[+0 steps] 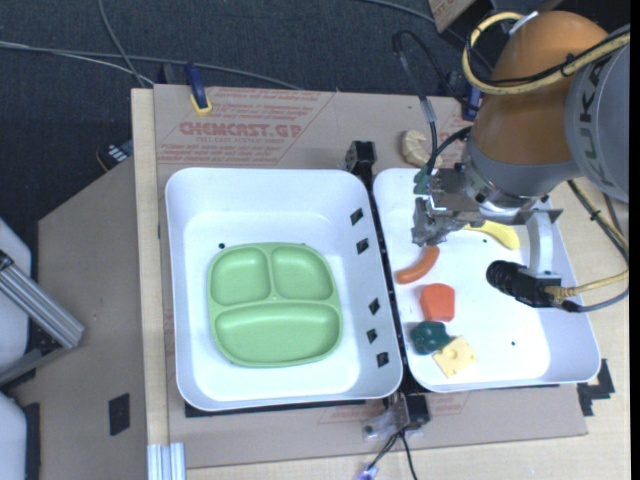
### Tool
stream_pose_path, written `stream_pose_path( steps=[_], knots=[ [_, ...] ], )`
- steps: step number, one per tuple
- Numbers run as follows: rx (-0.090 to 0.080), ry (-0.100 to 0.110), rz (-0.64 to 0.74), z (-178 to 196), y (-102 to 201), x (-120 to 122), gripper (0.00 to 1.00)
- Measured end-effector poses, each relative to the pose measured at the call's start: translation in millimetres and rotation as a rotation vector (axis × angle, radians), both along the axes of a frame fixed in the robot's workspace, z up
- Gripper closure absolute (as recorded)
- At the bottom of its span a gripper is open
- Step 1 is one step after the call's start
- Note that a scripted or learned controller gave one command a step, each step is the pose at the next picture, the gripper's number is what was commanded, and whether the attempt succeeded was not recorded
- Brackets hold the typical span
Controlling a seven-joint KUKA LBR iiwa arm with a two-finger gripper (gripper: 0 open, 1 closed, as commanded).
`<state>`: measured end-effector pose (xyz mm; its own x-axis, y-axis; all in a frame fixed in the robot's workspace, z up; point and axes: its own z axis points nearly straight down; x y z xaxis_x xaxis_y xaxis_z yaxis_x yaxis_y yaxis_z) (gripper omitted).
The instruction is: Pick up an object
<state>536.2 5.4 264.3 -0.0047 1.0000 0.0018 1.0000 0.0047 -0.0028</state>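
Presently the step in hand appears to be the approach: the arm [545, 98] has its pincer [432, 230] low in the far left part of the right bin [570, 353], and nothing shows between its tips. Whether it is released or clenched cannot be told from this angle.

Inventory, largest first:
- One bench [110, 258], carrying two white bins side by side.
- One left bin [190, 268], holding one green divided plate [275, 303] near its middle.
- The right bin, holding the small items below.
- One yellow banana-shaped piece [500, 234], far side, partly under the wrist.
- One orange sausage-shaped piece [418, 265], just near of the pincer and close to the bin's left wall.
- One red-orange block [437, 301], near of the sausage piece.
- One yellow block [453, 356] and one dark green piece [430, 337], touching, at the near left corner.

Judgement: the sausage piece is the likeliest target, lying closest to the pincer. The next move calls for a short descent centred across its narrow width, then closure and a straight lift. Its nearness to the wall leaves little room on that side.
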Motion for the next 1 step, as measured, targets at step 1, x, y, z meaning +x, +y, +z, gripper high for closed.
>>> stream_pose_path(
  steps=[1],
  knots=[
    [0.001,0.002,0.001,-22.2,52.7,8.4,1.0]
  ],
)
